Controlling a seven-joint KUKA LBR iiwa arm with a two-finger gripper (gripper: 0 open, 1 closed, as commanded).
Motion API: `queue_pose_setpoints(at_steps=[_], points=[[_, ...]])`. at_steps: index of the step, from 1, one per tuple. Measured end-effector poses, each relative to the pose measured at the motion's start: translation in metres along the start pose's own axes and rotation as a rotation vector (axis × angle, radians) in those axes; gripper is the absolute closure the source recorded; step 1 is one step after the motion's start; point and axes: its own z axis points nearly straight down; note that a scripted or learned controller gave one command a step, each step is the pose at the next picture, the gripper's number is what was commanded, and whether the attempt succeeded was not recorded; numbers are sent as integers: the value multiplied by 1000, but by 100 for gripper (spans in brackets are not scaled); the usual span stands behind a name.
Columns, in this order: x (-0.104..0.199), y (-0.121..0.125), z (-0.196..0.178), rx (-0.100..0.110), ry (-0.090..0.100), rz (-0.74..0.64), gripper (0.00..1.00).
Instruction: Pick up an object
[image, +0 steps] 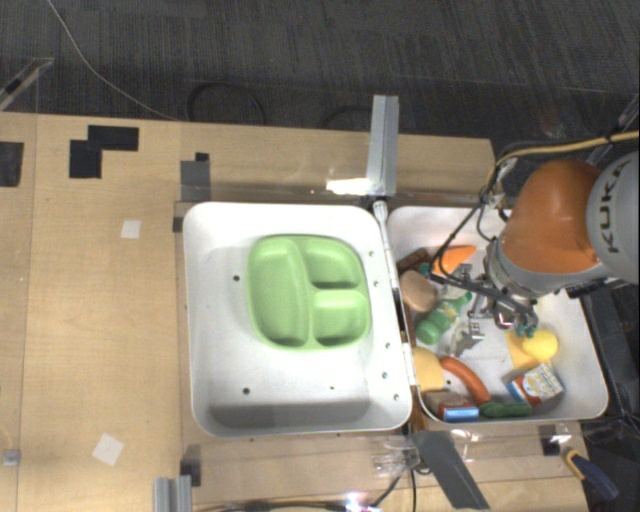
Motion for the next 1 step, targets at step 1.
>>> queue_pose_setpoints(at_steps=[1], points=[[67, -5, -3, 3, -15, -91, 0]])
